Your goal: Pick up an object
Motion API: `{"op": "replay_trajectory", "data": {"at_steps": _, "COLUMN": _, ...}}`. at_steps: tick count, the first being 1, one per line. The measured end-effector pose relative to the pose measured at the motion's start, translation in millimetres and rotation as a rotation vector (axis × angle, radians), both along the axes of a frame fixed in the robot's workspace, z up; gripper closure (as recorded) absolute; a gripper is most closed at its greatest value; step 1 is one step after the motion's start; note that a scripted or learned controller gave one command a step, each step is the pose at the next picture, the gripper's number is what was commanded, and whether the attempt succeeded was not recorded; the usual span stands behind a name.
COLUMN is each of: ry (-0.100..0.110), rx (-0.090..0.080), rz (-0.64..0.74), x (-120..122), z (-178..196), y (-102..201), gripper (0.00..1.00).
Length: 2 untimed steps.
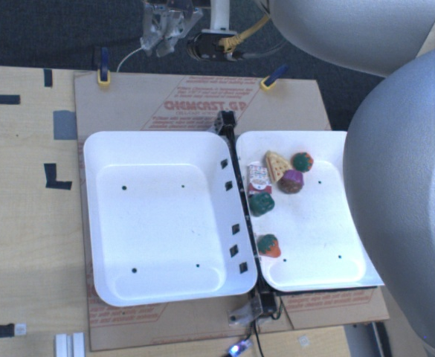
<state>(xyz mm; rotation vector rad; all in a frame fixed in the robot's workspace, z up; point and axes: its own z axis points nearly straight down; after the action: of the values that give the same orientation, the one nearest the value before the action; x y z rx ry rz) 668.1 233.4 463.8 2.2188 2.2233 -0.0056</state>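
Risk, judged from the layout: the objects are crowded against the dividing wall of the right-hand shallow white plastic bin (329,270). A descent there could be blocked by the black-clipped rim between the bins, or two pieces could be caught or nudged at once — the cluster leaves little room for a finger on either side. Rounded shapes may also be squeezed out sideways on closing.

The bulky grey arm casing (403,162) is seen along the right, overhanging the bin's far edge. The gripper (169,32) is seen at the top, above the bench's back edge, well apart from every object; nothing is seen held in it, and how far its claw stands open cannot be told.

The left-hand shallow white plastic bin (158,288) is noted beside the cluttered one.

Objects, largest first, all in the right bin:
- tan wedge with a dotted face (276,165), touching the small white-and-red printed packet (258,176)
- dark maroon rounded lump (291,182), just beside the wedge
- dark green rounded piece (261,203), hard against the divider
- green-and-red ball (301,161), near the wedge
- green-topped orange piece (268,245), set apart — judged the easiest target.
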Motion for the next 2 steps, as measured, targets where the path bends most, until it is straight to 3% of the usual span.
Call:
{"op": "replay_trajectory", "data": {"at_steps": 1, "ry": -0.006, "rx": 0.006, "rz": 0.003, "x": -58.2, "z": 76.1, "y": 0.7, "gripper": 1.00}}
{"op": "replay_trajectory", "data": {"at_steps": 2, "ry": 0.000, "rx": 0.002, "rz": 0.000, "x": -55.7, "z": 70.2, "y": 0.2, "gripper": 0.00}}
